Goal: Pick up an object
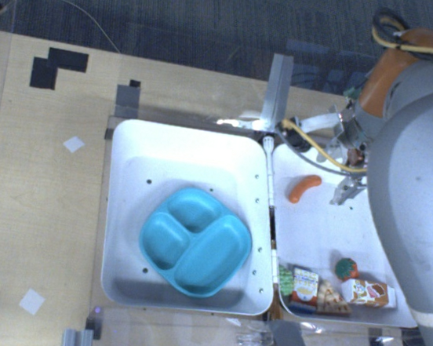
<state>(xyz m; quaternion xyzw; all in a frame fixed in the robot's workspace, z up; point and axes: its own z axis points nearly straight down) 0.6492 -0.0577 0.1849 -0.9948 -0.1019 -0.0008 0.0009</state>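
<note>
Over the right bin's far edge: the gripper (347, 187) hangs near the far right part of that bin, below the grey arm (424, 188) with its orange band (387, 76).
Gripper state: cannot tell; the tool is small and partly lost among cables and the arm's bulk.
Cable: a yellow cable (315, 146) loops beside the wrist, along the far edge of the right bin.
Nearest object: an orange sausage-shaped piece (304, 188) lies on the right bin's floor, just beside the gripper toward the divider, apart from it.
Right bin (311, 236): white, shallow, its right side covered by the arm.
Near edge of right bin: a small packet with a green side (302, 286), a white bottle lying flat (367, 292) and a red and green strawberry-like piece (346, 268) sit close together.
Left bin (136, 150): white, holding a blue divided plate (195, 241) toward its near right part.
Bench (30, 207): pale wood with black marks at the far left corner.
</note>
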